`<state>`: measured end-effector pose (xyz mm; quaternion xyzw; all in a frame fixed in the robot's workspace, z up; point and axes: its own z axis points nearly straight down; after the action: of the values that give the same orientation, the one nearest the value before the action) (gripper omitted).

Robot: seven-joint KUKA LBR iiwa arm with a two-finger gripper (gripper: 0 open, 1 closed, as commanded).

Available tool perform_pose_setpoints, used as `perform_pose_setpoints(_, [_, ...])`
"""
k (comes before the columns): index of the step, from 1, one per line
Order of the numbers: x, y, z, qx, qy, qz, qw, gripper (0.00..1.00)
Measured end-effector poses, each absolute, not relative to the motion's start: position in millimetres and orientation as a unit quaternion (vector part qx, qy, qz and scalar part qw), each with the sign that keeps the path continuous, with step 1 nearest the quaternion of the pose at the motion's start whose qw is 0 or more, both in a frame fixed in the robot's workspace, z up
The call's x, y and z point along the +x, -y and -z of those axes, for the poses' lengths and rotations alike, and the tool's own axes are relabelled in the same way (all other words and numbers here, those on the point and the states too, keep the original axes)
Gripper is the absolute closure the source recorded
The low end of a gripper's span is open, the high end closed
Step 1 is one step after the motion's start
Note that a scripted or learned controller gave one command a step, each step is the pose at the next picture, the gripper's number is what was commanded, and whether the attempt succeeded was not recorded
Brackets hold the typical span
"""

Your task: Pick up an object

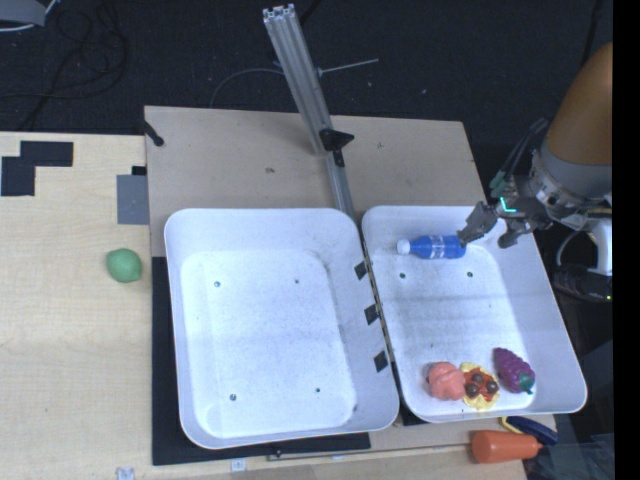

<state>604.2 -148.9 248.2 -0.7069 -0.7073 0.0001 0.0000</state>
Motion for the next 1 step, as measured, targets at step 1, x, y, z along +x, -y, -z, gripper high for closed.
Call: perform_pose_setpoints(1, [604.2,148.9,-248.2,-0.707,0.707,-0.0001,0.000,0.00])
